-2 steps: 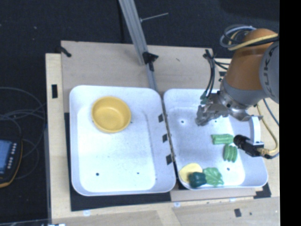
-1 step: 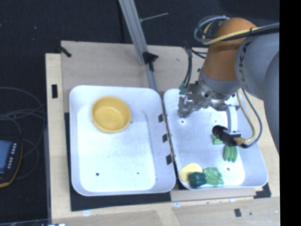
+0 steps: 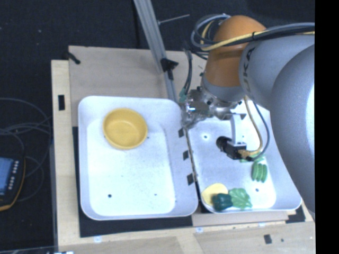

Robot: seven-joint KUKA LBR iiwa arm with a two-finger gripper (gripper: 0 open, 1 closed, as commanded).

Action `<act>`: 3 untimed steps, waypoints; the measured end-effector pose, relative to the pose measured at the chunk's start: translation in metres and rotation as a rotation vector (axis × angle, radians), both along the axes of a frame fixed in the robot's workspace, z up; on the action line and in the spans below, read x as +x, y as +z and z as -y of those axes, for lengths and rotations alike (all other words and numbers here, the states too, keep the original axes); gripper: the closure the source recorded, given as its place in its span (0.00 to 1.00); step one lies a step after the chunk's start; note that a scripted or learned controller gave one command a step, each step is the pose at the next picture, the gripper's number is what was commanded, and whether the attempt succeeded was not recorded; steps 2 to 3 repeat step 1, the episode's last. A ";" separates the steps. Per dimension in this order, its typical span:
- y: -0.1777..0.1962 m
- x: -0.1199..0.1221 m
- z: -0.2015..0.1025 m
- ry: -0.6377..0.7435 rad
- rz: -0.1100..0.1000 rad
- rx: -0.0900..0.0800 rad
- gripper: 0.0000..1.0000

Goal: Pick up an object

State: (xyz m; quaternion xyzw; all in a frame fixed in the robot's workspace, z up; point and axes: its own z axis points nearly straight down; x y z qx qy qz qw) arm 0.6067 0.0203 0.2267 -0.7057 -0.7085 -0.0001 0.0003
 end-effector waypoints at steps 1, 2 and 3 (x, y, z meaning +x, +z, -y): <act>0.007 0.010 -0.043 0.000 0.001 0.000 1.00; 0.007 0.010 -0.043 0.000 0.001 0.000 1.00; 0.007 0.010 -0.043 0.000 0.001 0.000 1.00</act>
